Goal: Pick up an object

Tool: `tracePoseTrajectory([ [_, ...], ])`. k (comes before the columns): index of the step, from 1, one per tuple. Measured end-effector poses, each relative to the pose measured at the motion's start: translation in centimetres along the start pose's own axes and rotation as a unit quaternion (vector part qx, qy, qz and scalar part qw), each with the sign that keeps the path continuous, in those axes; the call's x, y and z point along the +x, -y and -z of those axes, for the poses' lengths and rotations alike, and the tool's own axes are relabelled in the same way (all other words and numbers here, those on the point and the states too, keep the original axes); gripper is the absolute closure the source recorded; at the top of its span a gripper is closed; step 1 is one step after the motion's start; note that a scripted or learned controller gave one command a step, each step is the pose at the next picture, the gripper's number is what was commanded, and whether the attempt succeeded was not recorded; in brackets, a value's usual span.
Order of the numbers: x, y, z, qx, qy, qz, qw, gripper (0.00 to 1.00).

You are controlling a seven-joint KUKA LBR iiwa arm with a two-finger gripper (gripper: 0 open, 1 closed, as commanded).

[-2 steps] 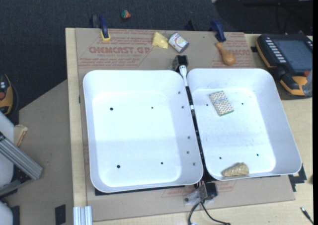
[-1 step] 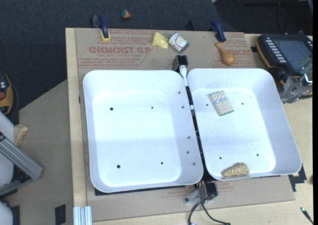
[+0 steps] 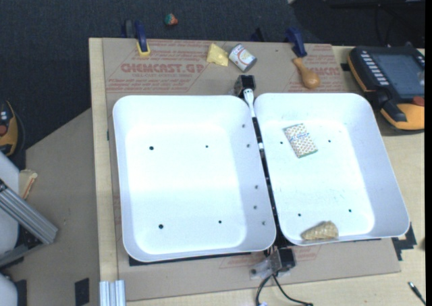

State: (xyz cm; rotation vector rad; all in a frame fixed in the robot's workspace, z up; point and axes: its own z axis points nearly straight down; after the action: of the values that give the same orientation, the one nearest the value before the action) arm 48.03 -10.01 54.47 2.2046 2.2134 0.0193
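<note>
Nearest, at the desk's front edge, a small black connector (image 3: 283,258) with loose cables sits just below the gap between the two bins; the cables run out of the bottom of the frame.

Most of the desk (image 3: 101,163) is covered by a brown printed board (image 3: 175,67). On it lie the left bin (image 3: 128,163) and the right bin (image 3: 385,183), side by side with their rims touching along a dark strip. At the right, a black and orange teach pendant (image 3: 395,78) is cut off by the frame edge.

The task's things lie in the right bin. A small patterned packet (image 3: 300,140) rests flat toward the far middle, its print too fine to read. A tan lumpy piece (image 3: 319,232) lies against the near rim, too blurred to name.

Behind the bins on the board are a wooden-handled item (image 3: 307,75), a yellow wedge (image 3: 217,55) and, just beside it, a small white box (image 3: 242,58). Two blue clamps (image 3: 141,38) grip the far edge of the board.

Whether the claw is wide or narrow cannot be told.
</note>
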Motion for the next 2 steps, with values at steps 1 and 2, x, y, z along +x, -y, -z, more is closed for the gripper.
tracePoseTrajectory([
  [1,0.1,0.4,-11.3,0.016,-0.003,-0.003,0.9999,1.0],
  [2,4.5,0.3,-12.9,0.012,-0.002,0.0,0.9999,1.0],
])
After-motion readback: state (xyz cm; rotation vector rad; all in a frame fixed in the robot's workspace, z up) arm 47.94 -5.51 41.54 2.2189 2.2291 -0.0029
